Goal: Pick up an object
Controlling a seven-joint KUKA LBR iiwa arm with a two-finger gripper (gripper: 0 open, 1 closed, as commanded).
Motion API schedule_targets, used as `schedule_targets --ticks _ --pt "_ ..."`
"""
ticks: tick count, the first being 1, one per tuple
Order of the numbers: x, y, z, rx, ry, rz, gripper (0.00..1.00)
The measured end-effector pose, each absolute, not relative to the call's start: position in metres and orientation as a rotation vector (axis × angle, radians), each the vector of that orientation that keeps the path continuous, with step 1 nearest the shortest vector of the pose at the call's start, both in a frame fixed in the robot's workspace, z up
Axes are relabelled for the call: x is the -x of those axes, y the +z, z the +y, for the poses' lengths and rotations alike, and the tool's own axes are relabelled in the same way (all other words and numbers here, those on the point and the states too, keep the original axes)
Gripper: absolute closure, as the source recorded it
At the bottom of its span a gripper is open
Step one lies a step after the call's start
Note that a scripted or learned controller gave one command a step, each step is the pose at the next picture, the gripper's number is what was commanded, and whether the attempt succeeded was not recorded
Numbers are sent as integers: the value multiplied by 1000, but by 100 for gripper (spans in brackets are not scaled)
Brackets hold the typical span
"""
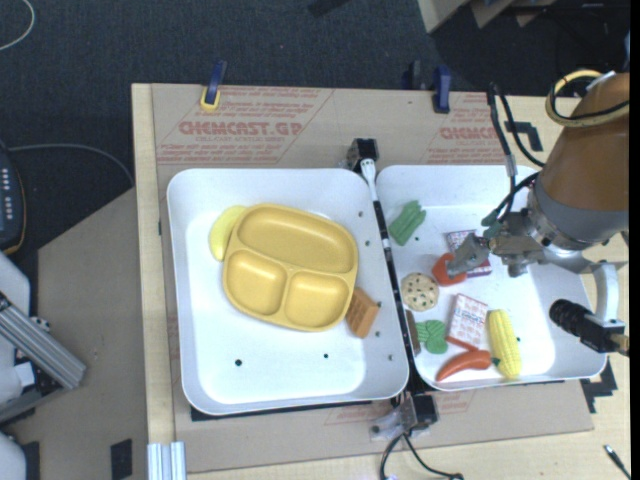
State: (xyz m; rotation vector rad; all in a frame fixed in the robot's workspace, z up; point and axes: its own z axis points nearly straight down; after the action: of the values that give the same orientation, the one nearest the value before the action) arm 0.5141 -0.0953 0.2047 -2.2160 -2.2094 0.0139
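Red piece: we see a small red toy piece (447, 266), rounded and plastic-looking, lying in the right white bin (530, 360) near its middle.
Gripper: the grey two-finger gripper (468, 264) sits right at that red piece, on its right side and partly over it. We cannot tell how far its fingers are apart, nor whether anything lies between them.
Arm: the grey arm with its orange band (590, 158) comes in from the right of the red piece, over the right bin's far edge.
Close to the red piece: a round tan cookie with dark chips (419, 290) lies just below and left of it; a small white-and-red printed packet (468, 319) lies just below it; another small printed card (460, 240) lies just above it, by the gripper.
Farther off: a green ridged toy (406, 222) lies up and left of the red piece; a green leafy toy (432, 335), a long red-orange pepper (463, 364) and a yellow corn cob (503, 343) lie below it, near the bin's front wall.
Left bin: left of the red piece, the left white bin (290, 383) holds a yellow three-compartment plastic tray (288, 266), a pale yellow piece (224, 230) at the tray's far left edge, and a brown block (362, 314) touching the tray's right corner.
Surface: both bins rest on a tan board printed with red lettering (238, 123), held by clamps at its back edge.
Room: dark carpet (200, 18) lies beyond the board.
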Motion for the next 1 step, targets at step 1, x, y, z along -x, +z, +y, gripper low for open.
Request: schedule_targets --ticks 1 --pt "-517 211 -95 2220 1 -2221 0"
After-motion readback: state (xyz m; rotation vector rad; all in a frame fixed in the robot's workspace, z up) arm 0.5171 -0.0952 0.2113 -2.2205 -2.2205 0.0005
